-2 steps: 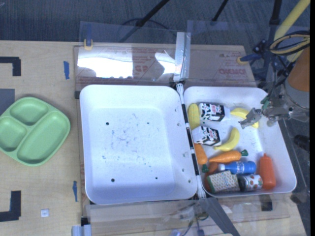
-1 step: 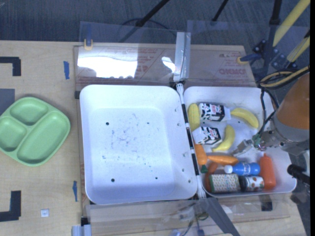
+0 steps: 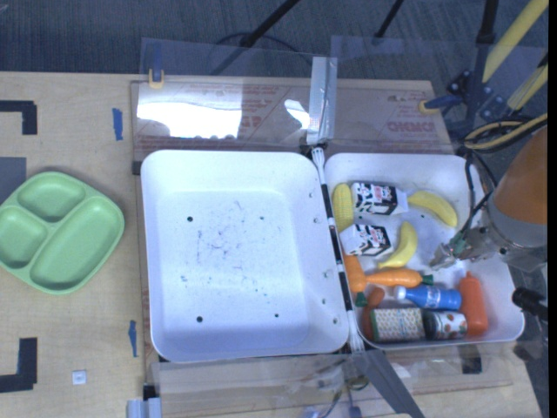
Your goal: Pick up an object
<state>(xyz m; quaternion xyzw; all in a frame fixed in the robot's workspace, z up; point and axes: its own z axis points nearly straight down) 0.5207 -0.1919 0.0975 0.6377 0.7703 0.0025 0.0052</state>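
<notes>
Hand (image 3: 446, 256) near right bin's (image 3: 452, 165) edge

Even, bright overhead lighting with soft, faint shadows. The strongest glare falls on the clear panel (image 3: 228, 103) behind the far edge of the left bin (image 3: 165, 177), where a white reflection washes out its surface; a smaller highlight marks the metal post (image 3: 322, 94) between the bins. The white bin floors are close to overexposed. The dark floor (image 3: 78, 16) beyond the bench is dim. The picture is mildly soft and grainy throughout; small labels are unreadable, and the arm (image 3: 526, 190) at the right edge is blurred.
</notes>
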